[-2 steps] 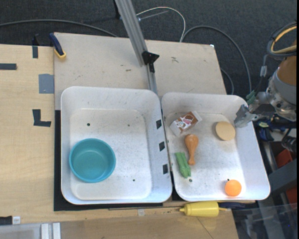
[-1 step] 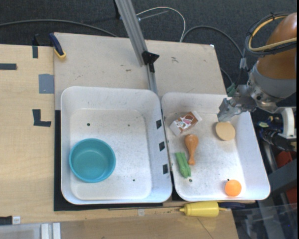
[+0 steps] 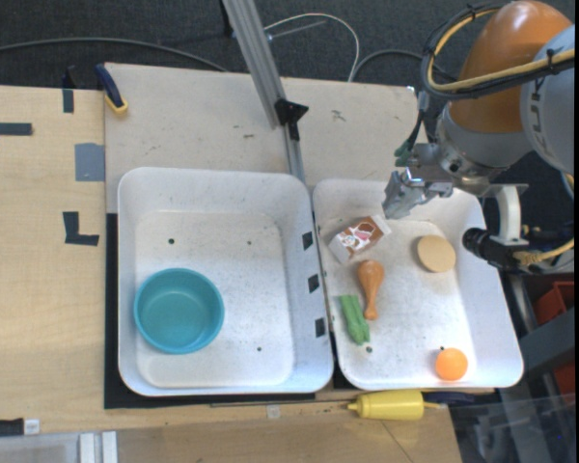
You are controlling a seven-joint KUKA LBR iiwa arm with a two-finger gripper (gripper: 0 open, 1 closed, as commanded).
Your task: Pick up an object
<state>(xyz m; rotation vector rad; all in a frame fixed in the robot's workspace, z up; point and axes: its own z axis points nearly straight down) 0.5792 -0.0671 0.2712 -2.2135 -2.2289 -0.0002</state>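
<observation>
Landmark is the right-hand shallow white bin (image 3: 482, 350).

The grey KUKA arm with the orange band (image 3: 507, 56) reaches in over the bin's far right corner. The left-hand shallow white bin (image 3: 212, 186) sits touching the landmark bin's left wall and holds a round teal plastic bowl (image 3: 179, 309) in its near left part.

The two-finger gripper (image 3: 402, 199) hangs over the landmark bin's far edge, just above and right of a small red-and-white wrapped packet (image 3: 356, 238). Nothing is visibly between its tips; clenched or released cannot be told.

Candidates in the landmark bin: the packet far-left, a tan round disc (image 3: 435, 254) far-right, a brown toy drumstick (image 3: 371, 285) at centre-left, a green toy vegetable (image 3: 354, 318) near-left beside the wall, and a small orange ball (image 3: 451, 364) near-right.

A yellow bottle (image 3: 396, 405) lies just outside the near wall.

Judged best move: go for the packet as nearest, centre over it, descend straight, and avoid the drumstick just beside it.
</observation>
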